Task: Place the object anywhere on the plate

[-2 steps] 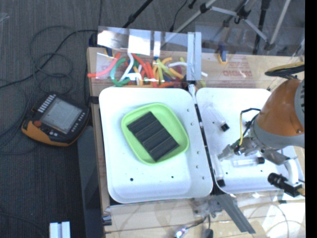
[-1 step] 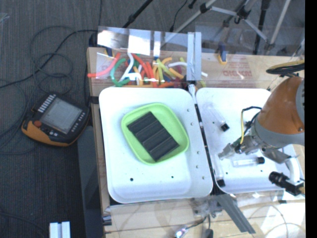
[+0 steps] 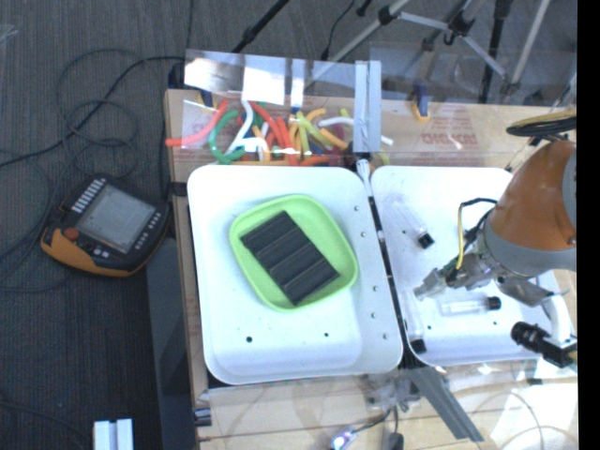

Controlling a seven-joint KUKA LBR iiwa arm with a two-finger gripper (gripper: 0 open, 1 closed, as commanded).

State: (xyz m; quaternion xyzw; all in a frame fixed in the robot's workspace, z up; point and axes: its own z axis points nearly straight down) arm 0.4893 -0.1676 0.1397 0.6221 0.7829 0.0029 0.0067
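- I cannot tell how the gripper stands; it hangs low over the right bin, and nothing visibly sits in it.
- The dark ridged object lies on the green plate in the left bin.
- The arm covers part of the right bin.

Pretty clearly a robotics lab. There's a teach pendant lying on dark carpet at 9 o'clock with loose cables snaking around it, tripod or light-stand legs up at 1 o'clock, and a plywood bench carrying two white bins. A pile of colourful tubes sits behind them at 12 o'clock.
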